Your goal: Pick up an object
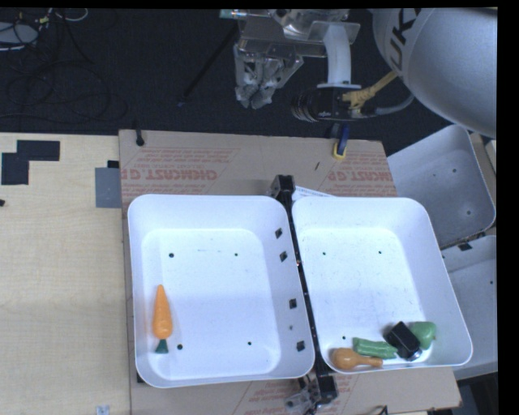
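The gripper (258,99) hangs high beyond both bins, jaws apparently clenched on nothing. Approach step: next it must open and descend toward the carrot (162,313), far below-left.

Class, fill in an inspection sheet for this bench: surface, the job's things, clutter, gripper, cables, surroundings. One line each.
Surface: two white bins side by side, left bin and right bin, on a cardboard sheet over a wooden bench.
Job's things: carrot in the left bin's near left corner; in the right bin's near right corner, a black block, two green pieces and an orange piece, bunched together.
Clutter: nothing seen.
Gripper: gripper raised beyond the bins' far edge, above the dark floor, holding nothing.
Cables: yellow cable at the wrist; thin wires on the floor, far left.
Surroundings: grey panel right of the bins.
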Motion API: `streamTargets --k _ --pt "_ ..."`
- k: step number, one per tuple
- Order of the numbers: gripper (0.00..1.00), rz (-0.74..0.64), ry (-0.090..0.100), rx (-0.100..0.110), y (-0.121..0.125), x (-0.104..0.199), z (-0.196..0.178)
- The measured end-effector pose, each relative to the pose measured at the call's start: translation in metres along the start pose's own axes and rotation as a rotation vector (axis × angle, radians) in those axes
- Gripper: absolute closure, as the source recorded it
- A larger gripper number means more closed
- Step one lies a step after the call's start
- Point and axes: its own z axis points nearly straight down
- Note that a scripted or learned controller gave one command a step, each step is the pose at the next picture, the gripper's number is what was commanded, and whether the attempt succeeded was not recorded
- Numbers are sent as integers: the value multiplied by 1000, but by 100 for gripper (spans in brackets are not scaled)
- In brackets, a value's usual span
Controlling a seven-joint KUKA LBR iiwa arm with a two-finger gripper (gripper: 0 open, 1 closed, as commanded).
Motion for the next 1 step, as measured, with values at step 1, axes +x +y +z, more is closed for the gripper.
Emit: streamTargets --k 1 --pt "100 3 -5 15 1 18 -28"
